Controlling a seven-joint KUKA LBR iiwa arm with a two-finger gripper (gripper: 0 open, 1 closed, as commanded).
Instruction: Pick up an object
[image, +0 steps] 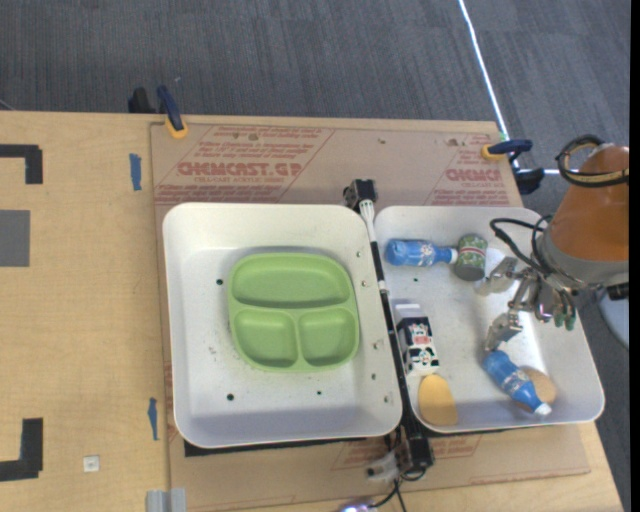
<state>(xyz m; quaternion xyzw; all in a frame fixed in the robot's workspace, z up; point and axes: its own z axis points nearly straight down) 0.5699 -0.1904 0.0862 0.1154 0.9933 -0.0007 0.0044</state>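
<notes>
- A blue bottle-shaped toy with a tan end (518, 381) lay slantwise in the near right corner of the right bin (470, 420), just below the gripper.
- The gripper (505, 328) hung over the right half of that bin, its fingers pointing down and to the left; nothing showed between them, and how far apart they stood could not be told.
- A second blue bottle (417, 252) lay on its side near the bin's far edge, with a round green-and-white object (470, 254) touching its right end.
- A small black, white and red box-like item (418, 343) sat by the bin's left wall, and a tan rounded piece (436, 399) lay just nearer than it.
- The left bin (200, 300) held a green three-section tray (294, 310) near its middle.
- Both bins rested on a brown cardboard sheet (250, 160) fixed to the bench by clamps (172, 112).
- The arm (588, 225), orange above the wrist, came in from the right.
</notes>
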